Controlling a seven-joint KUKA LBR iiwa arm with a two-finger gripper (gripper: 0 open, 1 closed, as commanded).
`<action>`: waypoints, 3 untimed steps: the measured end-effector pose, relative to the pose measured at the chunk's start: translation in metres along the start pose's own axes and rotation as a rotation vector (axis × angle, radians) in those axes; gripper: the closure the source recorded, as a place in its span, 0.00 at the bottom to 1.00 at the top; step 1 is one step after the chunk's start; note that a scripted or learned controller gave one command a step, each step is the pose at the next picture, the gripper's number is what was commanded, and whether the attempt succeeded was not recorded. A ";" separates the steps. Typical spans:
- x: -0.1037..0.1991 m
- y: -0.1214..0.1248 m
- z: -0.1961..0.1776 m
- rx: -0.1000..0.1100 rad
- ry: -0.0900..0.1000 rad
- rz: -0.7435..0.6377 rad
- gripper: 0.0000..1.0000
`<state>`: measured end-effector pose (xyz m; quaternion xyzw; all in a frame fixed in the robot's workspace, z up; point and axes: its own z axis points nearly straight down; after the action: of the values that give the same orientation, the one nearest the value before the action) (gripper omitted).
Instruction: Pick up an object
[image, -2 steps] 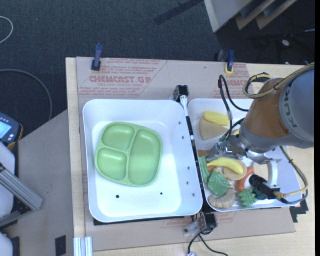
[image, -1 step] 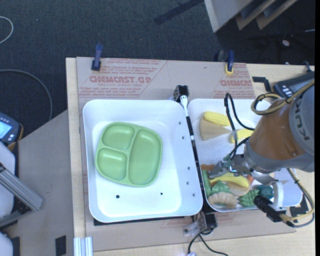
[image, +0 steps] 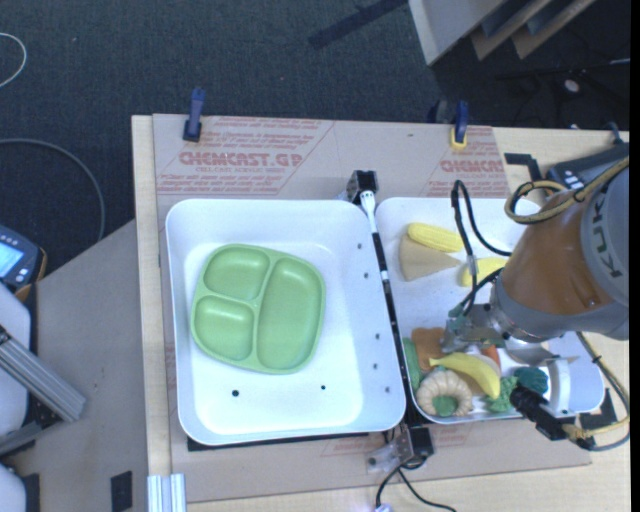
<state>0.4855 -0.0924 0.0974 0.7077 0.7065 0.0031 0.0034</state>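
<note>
Fig. — Grey KUKA arm w/ orange band (image: 560, 270) reaches from the right, low over the right white bin (image: 392, 215), gripper (image: 468, 330) above the toy heap. Grip state: cannot tell. Likely target, the yellow plastic banana (image: 478, 371), lies by the near wall — crowded. Left white bin (image: 180, 300) holds a green divided plate (image: 258, 308); roomier.

Dark grey carpet floor (image: 90, 70) around a brown bench (image: 160, 300), white cable (image: 12, 55) at left.
</note>
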 end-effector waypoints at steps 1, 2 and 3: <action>0.045 -0.002 -0.208 -0.009 0.001 -0.008 1.00; 0.006 0.043 -0.080 0.020 0.000 0.002 1.00; 0.038 0.000 -0.241 -0.008 0.001 -0.007 1.00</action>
<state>0.4833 -0.0541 0.3388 0.7054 0.7088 0.0064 0.0058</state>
